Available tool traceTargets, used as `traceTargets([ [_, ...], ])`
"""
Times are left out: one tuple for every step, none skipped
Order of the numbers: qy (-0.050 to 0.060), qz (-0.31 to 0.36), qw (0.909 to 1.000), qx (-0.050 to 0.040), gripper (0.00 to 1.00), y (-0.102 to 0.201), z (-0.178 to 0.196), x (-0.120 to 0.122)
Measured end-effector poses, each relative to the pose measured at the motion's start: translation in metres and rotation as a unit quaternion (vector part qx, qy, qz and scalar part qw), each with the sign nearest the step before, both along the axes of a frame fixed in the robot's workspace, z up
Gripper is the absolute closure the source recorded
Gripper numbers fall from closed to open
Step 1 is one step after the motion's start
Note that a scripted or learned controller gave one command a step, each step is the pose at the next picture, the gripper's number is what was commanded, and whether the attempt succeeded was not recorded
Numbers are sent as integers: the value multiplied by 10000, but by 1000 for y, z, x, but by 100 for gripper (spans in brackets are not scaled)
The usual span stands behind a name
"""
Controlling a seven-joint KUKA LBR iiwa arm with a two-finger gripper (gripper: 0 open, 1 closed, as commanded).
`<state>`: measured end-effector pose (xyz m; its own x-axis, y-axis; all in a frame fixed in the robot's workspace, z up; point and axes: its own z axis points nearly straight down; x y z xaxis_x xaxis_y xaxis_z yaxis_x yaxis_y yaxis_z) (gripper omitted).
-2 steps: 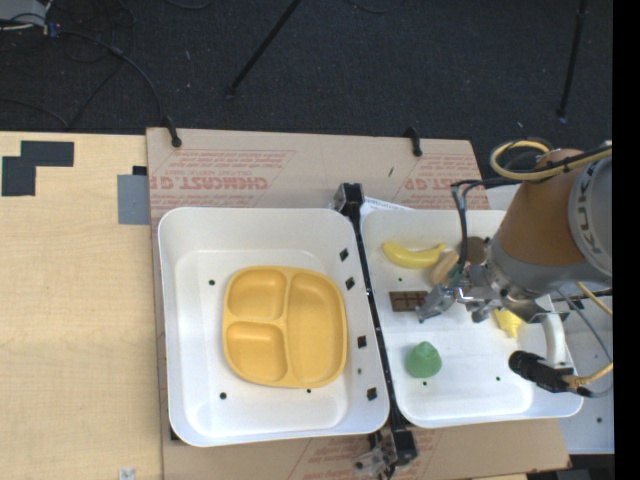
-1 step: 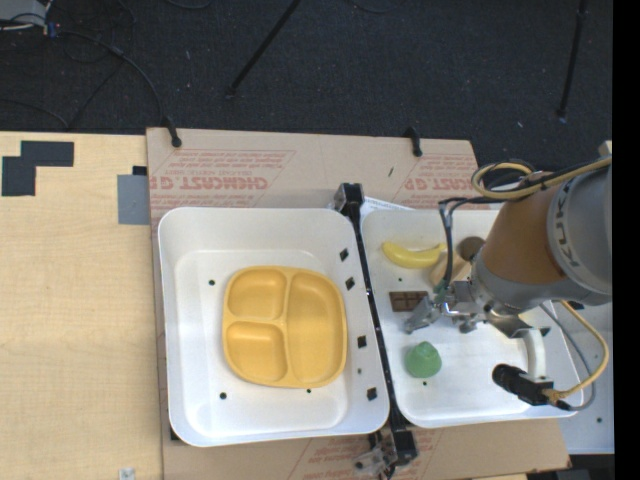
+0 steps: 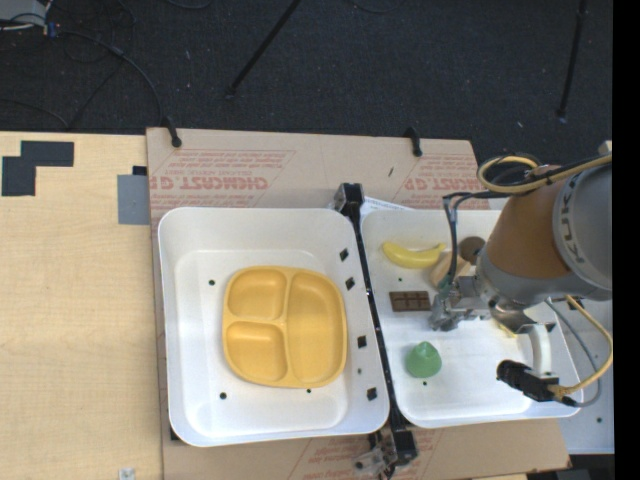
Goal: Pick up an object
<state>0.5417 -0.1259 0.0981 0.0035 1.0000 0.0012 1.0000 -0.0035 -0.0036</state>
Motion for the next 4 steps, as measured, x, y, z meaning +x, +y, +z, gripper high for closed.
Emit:
traceTargets([
  [-19,21,10000,-5,100,-1,42,2],
  [-22,25,10000,-5,100,-1,85,6],
  [-23,26,10000,-7,100,-1,118,6],
  [5,40,10000,7,100,59,114,4],
])
